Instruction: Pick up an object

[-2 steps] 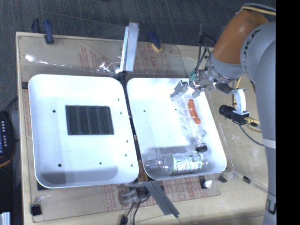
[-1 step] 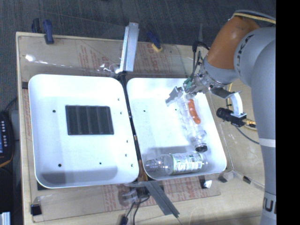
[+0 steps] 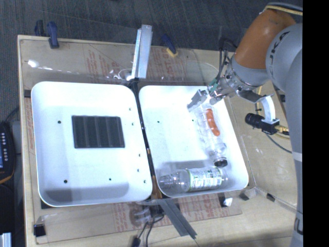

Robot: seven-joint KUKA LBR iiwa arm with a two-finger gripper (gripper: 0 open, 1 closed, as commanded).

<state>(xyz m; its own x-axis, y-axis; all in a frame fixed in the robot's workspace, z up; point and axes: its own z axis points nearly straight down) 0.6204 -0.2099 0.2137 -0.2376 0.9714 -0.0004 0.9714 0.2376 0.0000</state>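
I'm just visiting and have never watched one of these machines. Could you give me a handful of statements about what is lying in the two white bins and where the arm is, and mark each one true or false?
1. The dark ribbed panel lies in the left bin. True.
2. Both clear bottles lie in the left bin. False: the bottle with the green label and the bottle with the orange piece inside both lie in the right bin.
3. The gripper is over the right bin's far right part. True.
4. The bottle with the green label stands upright. False: it lies on its side along the near wall.
5. The arm comes in from the right of the view. True.
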